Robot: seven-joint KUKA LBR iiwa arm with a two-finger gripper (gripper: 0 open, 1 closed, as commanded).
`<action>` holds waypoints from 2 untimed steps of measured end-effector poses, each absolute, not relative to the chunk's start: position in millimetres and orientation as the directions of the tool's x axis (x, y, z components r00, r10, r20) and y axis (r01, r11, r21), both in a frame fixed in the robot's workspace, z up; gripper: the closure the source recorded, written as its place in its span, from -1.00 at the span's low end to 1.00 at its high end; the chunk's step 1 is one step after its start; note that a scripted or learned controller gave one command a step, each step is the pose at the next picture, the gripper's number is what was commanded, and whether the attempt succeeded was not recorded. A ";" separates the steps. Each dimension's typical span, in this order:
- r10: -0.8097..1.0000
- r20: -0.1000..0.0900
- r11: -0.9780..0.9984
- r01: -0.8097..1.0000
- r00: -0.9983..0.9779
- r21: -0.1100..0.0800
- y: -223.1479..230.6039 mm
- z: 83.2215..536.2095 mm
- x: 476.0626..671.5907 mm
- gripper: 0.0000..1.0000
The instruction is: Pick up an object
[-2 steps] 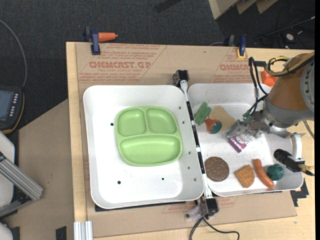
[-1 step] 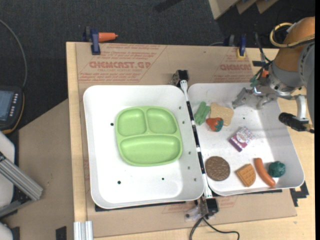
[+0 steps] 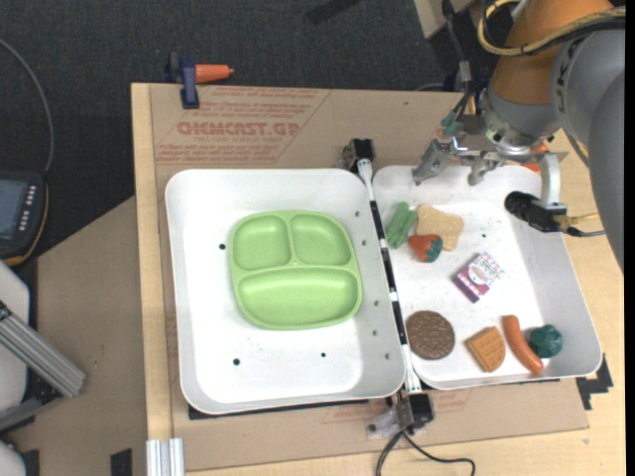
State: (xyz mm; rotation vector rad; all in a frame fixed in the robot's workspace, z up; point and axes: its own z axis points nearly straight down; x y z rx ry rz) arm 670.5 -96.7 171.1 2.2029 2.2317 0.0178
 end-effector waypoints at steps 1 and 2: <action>1.000 0.002 -0.005 1.000 0.005 -0.010 -135.2 86.8 604.4 -1.00; 1.000 0.003 0.003 1.000 -0.003 -0.004 -88.2 83.9 590.4 -1.00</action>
